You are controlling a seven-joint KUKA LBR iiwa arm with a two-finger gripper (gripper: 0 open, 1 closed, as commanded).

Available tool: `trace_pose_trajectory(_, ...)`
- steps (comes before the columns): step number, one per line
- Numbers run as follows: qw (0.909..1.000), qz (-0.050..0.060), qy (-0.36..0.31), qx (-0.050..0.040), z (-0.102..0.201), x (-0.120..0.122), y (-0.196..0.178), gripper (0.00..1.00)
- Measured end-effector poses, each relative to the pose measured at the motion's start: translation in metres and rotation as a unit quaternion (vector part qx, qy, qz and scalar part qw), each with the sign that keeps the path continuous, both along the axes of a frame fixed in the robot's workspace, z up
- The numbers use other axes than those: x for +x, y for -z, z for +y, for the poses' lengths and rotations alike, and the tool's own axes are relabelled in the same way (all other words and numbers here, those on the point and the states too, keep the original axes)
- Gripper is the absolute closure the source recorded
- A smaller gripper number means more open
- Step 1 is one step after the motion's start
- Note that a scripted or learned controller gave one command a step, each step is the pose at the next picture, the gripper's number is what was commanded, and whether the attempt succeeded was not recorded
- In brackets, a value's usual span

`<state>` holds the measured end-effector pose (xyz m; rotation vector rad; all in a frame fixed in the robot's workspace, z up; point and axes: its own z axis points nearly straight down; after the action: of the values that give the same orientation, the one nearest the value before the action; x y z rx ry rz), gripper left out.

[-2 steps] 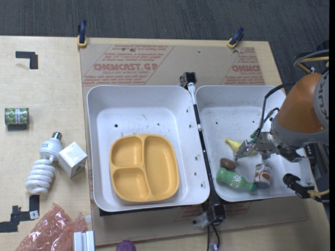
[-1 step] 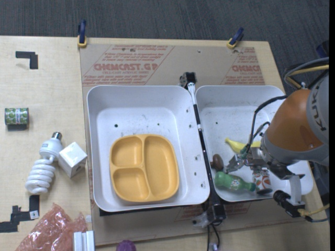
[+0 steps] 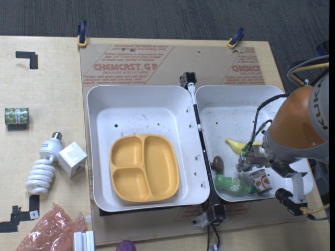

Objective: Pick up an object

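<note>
camera view: gripper [image 3: 250,167] low in right bin [image 3: 230,95]; cannot tell its state.
green bottle [image 3: 233,184]: light, smooth, slippery; grab its middle.

Glossy white plastic bins [image 3: 99,140] sit on matt brown paper-covered board [image 3: 131,61]; the yellow tray [image 3: 144,167] looks smooth plastic.

"CHEMCAST GP" — on brown sheet [image 3: 128,61]

Right bin [image 3: 209,95]: I've got open floor across the far half. Near half is crowded: banana [image 3: 236,145], brown nut-like object [image 3: 218,164], green bottle [image 3: 230,185] and small carton [image 3: 260,180] packed close under the arm. Left bin [image 3: 94,140]: yellow divided tray [image 3: 144,167] takes the middle, leaving only a strip along the far wall.
</note>
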<state>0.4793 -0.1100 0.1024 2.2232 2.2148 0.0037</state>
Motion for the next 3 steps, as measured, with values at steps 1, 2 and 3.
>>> trace_pose_trajectory(1,1.0,0.002,-0.003,-0.0001,0.068,0.078,-0.09,1.0)
trace_pose_trajectory(2,1.0,0.002,-0.003,-0.0002,0.068,0.078,-0.09,0.0)
trace_pose_trajectory(3,1.0,-0.003,-0.002,-0.0008,0.013,0.075,0.006,0.0)
